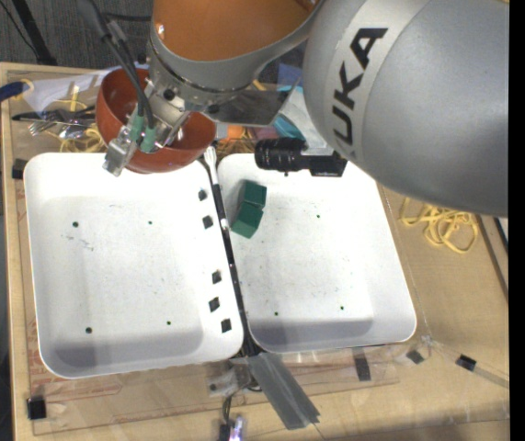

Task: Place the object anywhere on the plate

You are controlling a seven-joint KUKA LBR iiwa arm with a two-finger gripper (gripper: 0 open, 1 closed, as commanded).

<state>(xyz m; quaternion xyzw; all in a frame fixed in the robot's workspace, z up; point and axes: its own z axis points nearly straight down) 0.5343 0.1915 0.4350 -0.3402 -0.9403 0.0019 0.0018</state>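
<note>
Tool sits over the red-orange bowl-like plate at the left bin's far edge, though you can't tell its state, while your green block lies tilted in the right bin near the divider.

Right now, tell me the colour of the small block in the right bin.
Green: the block shows clearly in the camera view, near the right bin's upper left.

block in right bin, near divider
</note>
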